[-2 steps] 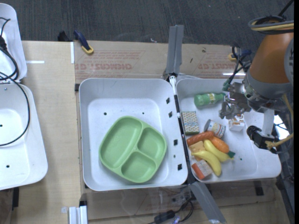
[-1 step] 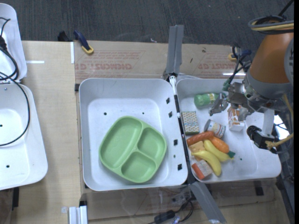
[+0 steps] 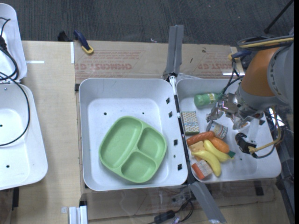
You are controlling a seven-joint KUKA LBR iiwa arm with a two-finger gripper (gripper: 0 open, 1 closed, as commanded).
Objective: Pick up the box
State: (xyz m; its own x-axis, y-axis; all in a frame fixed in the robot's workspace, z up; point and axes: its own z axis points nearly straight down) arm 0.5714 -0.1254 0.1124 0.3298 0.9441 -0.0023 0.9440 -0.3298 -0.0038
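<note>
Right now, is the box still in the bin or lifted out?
In. The box lies flat on the right bin floor beside the carrot, gripper apart from it.

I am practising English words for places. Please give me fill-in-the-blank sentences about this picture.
1. The green divided plate lies in the ____ bin.
2. The small box lies in the ____ bin.
3. The banana is coloured ____.
4. The gripper hangs over the ____ bin.

Missing words: left, right, yellow, right

Dark grey carpet floor (image 3: 121, 8) runs across twelve o'clock. Below it the counter (image 3: 51, 69) is pale wood, with flattened brown cardboard (image 3: 126, 62) laid over it toward eleven o'clock. Light is even and soft.
</note>
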